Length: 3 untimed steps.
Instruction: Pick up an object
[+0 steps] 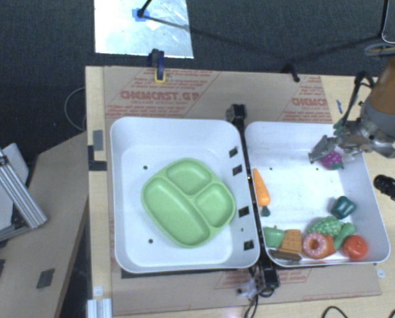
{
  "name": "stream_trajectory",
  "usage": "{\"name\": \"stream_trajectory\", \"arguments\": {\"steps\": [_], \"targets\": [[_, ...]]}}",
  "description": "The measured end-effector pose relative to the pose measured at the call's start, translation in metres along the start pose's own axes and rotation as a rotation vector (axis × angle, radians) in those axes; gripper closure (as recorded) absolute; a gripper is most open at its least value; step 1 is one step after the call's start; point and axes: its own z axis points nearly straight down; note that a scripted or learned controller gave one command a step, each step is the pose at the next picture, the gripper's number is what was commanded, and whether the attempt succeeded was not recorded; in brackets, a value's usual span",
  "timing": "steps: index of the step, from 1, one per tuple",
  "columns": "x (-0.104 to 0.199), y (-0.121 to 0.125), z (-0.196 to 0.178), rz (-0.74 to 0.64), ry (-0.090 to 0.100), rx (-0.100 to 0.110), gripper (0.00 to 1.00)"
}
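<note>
In the right bin, by the far wall: the pincer (329, 150) hangs low over a small purple toy (331, 159), probably a bunch of grapes.

Pincer state: grey fingers point down and toward the bin's middle; whether they are spread or closed cannot be told, nor whether the purple toy sits between them or merely under them.

Target position: the purple toy lies directly beneath and just nearer than the fingertips, touching or almost touching them, on the floor of the right bin (297, 184).

Likely handling: it looks like a light, hollow plastic food model, stiff and smooth, so it may skid or roll if nudged from one side; not fragile.

Where to hold: across its narrower width, fingers straddling the lumpy body, not the tip.

Other candidates: a carrot (260, 189) lies well away toward the divider; a green pepper (342, 207), donut (315, 245), tomato (355, 246) and a leafy green piece (328, 228) crowd the near corner, well apart from the pincer.

Left bin: holds a green divided plate (187, 202), far from the pincer.
</note>
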Motion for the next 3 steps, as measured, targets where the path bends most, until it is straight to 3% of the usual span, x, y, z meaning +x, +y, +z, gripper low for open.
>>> {"name": "stream_trajectory", "arguments": {"steps": [2,3], "targets": [[-0.002,0.007,0.089,0.002,0.000,0.001,0.00],[-0.002,0.008,0.105,0.002,0.000,0.001,0.00]]}}
